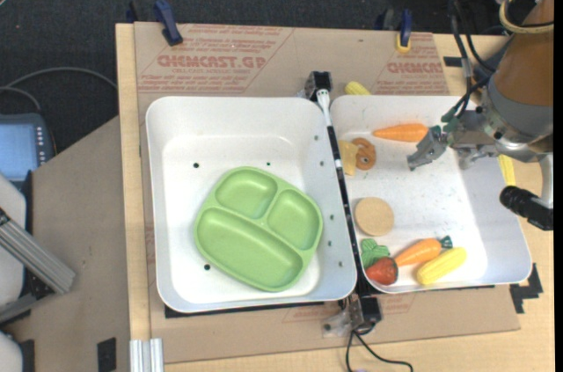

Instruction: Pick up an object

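A cardboard-topped table stands on dark carpet, with blue clamps at its far edge. The left bin holds a green divided plate. The right bin holds a carrot by its far wall, a pretzel-like piece, a round cracker, and at the near edge a strawberry, a second carrot and a yellow piece. The arm reaches in from the right, its jaws low just beside the far carrot's right end; I cannot tell how wide they stand.
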Controlling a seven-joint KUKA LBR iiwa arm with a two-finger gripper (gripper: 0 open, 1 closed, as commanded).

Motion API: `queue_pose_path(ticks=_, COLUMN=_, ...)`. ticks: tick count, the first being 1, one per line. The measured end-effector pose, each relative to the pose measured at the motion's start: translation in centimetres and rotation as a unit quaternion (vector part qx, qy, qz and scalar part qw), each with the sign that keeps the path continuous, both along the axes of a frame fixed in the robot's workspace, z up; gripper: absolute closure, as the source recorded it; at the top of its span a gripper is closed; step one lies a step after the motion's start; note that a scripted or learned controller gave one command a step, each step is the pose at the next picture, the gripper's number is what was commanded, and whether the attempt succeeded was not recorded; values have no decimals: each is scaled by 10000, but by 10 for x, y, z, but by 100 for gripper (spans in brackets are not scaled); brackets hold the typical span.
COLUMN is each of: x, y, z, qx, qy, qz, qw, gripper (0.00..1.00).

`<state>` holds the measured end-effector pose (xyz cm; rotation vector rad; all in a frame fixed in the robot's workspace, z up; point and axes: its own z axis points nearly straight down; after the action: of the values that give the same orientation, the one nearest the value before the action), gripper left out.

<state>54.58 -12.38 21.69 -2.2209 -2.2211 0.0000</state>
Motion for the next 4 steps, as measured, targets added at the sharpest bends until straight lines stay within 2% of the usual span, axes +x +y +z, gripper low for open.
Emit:
queue_pose_path(ticks=1, x=42, y=-15, z=170, qx=-38, qy=-120, qz=8, qw=9999, gripper=0)
queue_pose_path(ticks=2, x=16, y=98, z=248, qx=14, qy=-69, qz=68, qw=10000, gripper=0)
queue_pose_path(ticks=3, x=16, y=91, z=253, qx=-12, qy=-37, qz=10, qw=10000, gripper=100)
queue_pose_path(ticks=4, x=-9, y=148, z=92, qx=5, qy=95, qz=27, qw=10000, gripper=100)
